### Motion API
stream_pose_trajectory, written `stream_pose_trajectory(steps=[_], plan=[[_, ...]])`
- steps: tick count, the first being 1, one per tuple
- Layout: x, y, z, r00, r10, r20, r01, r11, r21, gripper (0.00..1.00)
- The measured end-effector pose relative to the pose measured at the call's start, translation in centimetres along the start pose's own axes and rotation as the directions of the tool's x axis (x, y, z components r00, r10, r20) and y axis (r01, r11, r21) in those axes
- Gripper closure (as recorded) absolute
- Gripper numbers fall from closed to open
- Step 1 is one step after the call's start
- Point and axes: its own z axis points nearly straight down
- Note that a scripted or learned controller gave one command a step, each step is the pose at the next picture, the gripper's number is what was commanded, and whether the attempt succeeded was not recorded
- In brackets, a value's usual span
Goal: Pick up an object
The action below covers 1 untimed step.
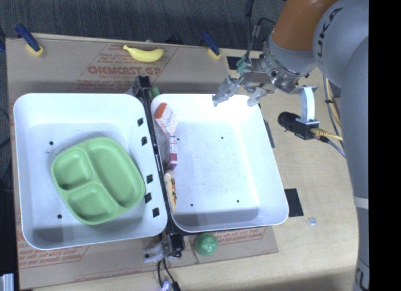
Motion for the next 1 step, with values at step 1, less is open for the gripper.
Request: stream_pose_trajectory(steps=[1], plan=[[-4.2,-4.03,17.48,1.0,0.0,-0.001,0.0,1.0,0.004,0.0]])
